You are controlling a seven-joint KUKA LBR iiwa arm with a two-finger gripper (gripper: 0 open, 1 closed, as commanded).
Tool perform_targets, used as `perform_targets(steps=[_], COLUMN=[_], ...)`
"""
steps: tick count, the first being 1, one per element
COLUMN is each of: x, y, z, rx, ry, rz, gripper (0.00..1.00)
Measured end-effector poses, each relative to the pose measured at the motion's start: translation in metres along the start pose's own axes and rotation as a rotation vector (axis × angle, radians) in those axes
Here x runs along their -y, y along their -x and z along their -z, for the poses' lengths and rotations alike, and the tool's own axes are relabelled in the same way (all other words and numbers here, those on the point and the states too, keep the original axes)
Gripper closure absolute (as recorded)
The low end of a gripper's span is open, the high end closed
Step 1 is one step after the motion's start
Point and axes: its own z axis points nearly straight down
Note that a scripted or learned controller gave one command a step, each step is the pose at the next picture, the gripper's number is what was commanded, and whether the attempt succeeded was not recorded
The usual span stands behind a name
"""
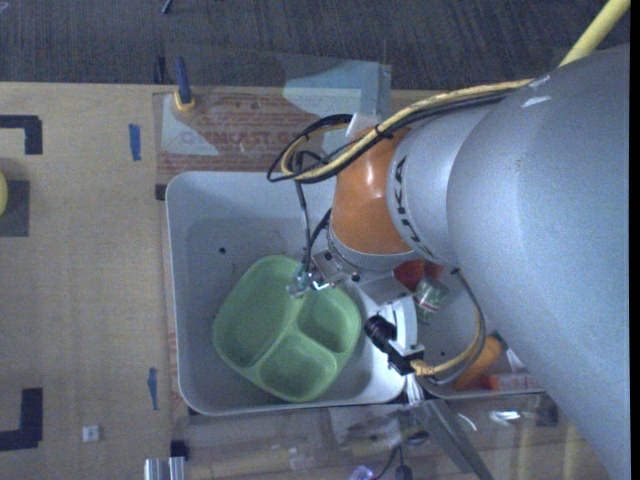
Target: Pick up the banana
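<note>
The tool hangs low over the left bin, just above the upper rim of a green divided plate that lies tilted on the bin's floor. Its tip is small and dark against the wrist, so I cannot tell how far it is open, and nothing can be made out in its hold. Where the banana lies I cannot tell. The grey arm reaches in from the right and covers most of the right bin, where an orange thing and a red one peek out beside the wrist, neither clear enough to name. A yellow sliver sits at the far left edge of the tabletop, well apart from both bins and too cut off to identify. The plate's compartments below the tool look bare, so my judgement is that the fruit is not straight beneath it. The coming move turns on a direction and a long axis that this view leaves unsettled, most likely under the arm, on the right-hand side.
</note>
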Motion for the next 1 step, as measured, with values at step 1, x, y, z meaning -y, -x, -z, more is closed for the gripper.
perform_targets(steps=[1], x=[0.0321], y=[-0.0322], z=[-0.0041], rx=[0.003], ry=[0.022], rz=[-0.038], gripper=[1.00])
